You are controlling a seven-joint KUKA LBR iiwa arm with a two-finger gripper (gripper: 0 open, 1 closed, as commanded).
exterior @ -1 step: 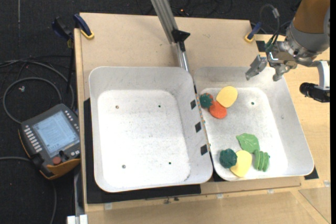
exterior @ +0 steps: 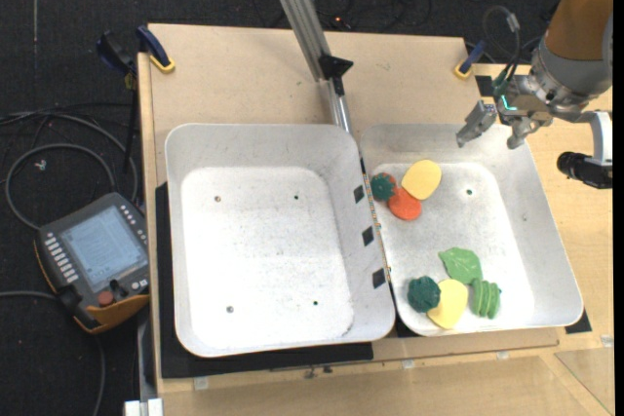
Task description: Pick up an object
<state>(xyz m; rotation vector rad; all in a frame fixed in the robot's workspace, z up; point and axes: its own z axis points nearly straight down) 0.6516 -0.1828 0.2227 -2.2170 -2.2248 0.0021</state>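
Two white bins on the bench, and all the toy food sits in the right bin. Gripper hovers spread and unloaded above its far rim. Nearest candidate: the yellow piece, touching an orange-red piece. Best bet, I'd say: descend centred on the yellow, fingers clear of its neighbour.

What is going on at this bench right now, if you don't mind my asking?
A KUKA arm reaches in from the right, its gripper open and holding nothing, above the far edge of the right bin. That bin holds small toy items: a yellow piece touching an orange one, plus a green and yellow cluster near its front. Nothing has been picked up yet.
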